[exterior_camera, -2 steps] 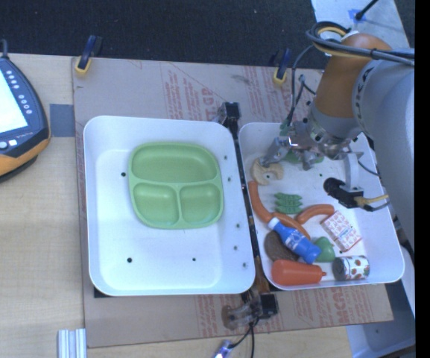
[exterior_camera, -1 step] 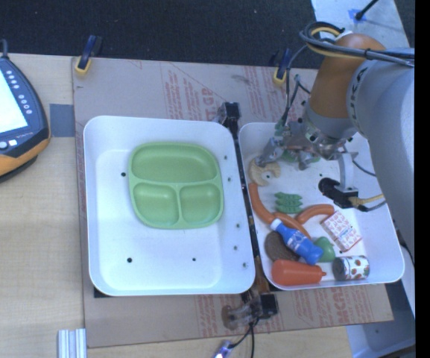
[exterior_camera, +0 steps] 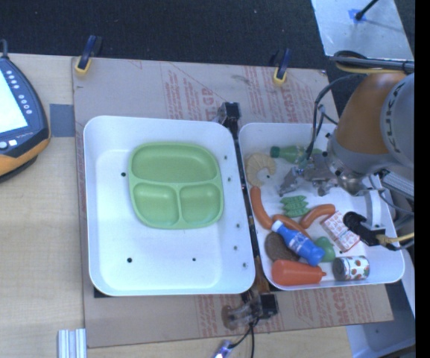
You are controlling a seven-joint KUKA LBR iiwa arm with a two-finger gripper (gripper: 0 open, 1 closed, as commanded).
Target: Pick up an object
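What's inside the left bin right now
The left bin holds a green divided plate, lying flat toward its far side, with nothing in its three compartments. The bin floor beneath the plate is covered from view.

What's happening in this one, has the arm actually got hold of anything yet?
The arm's gripper is down in the right bin, low over the toy food near a small green leafy piece. Nothing can be seen between its fingers, so no grasp is evident. The blue bottle, orange carrot and sausages lie in that bin. The left bin holds a green divided plate.
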